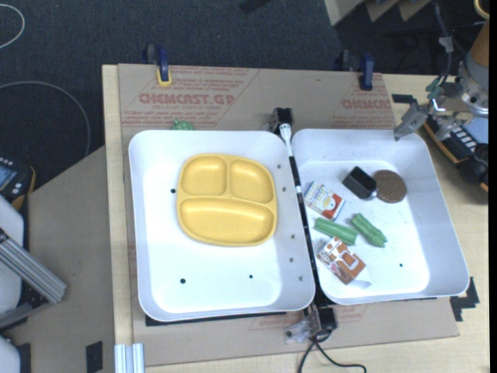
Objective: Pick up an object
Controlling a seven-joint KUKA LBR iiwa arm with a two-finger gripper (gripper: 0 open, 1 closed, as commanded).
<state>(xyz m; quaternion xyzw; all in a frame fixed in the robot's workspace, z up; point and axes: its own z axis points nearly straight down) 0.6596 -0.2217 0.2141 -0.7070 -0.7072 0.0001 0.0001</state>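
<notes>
Hand (pixel 409 123) of the arm hangs at the far right corner of the right bin (pixel 435 208), just above its rim and well apart from everything inside it. Two dark fingers point down and to the left with a gap between them, so the hand looks spread, and nothing sits in that gap. By my reading the task has barely begun: no object is lifted, none is touched, and the whole reach, descent, closing and lift are left to do.

All loose objects lie in the right bin. Counting them: one small black block (pixel 359 182) toward the far side, touching or just beside one brown round disc (pixel 389 186) on its right; two small printed packets, one (pixel 324 200) near the bin's left wall and one (pixel 342 260) nearer the front; and two green pieces shaped like pods, the left one (pixel 335 230) and the right one (pixel 370 230), lying side by side in the middle between the packets. That makes six things to choose from.

One yellow divided plate (pixel 227 199) with three compartments rests in the left bin (pixel 155 270), and nothing lies on it. Both bins, two in all, sit side by side on the tabletop (pixel 124 99). Closest to the hand are the black block and the disc, so either seems the likeliest target.
</notes>
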